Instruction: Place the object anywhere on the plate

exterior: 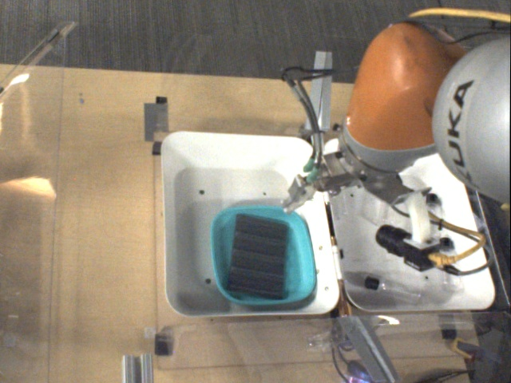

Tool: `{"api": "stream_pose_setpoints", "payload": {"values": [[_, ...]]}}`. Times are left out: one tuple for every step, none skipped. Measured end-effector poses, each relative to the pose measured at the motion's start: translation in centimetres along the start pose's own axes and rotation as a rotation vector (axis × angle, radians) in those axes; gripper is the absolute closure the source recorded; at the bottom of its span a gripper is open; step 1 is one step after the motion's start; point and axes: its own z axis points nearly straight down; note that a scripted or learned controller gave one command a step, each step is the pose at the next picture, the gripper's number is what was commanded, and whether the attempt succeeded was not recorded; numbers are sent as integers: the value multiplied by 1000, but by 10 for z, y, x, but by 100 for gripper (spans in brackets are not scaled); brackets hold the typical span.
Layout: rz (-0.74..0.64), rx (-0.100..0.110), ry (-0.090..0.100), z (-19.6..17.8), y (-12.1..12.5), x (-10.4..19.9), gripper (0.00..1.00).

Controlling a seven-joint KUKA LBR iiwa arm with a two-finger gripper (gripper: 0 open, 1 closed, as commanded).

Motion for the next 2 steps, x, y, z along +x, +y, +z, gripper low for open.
{"api": "stream_pose_setpoints", "payload": {"values": [[-8,-7,-1,-11,2,1,100],[-47,-4,-3,-136,-35,-66,100]]}}
